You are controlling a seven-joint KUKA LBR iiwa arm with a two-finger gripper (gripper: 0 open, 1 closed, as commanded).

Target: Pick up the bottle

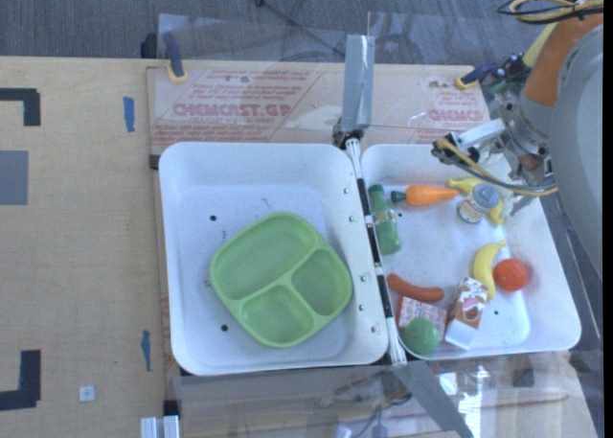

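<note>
A green bottle (386, 223) lies in the right bin (556, 326), along its left wall, with its dark cap toward the back. The gripper (505, 170) hangs over the back right corner of that bin, below the arm's orange band. It sits well to the right of the bottle and apart from it, just above a small silver-lidded jar (478, 203).
The right bin also holds a carrot (431, 195), a banana (487, 265), an orange ball (511, 274), a sausage (416, 288), a small carton (466, 311), a red-and-white packet (413, 311) and a green apple (420, 334). A green divided plate (281, 279) lies in the left bin (192, 187).
</note>
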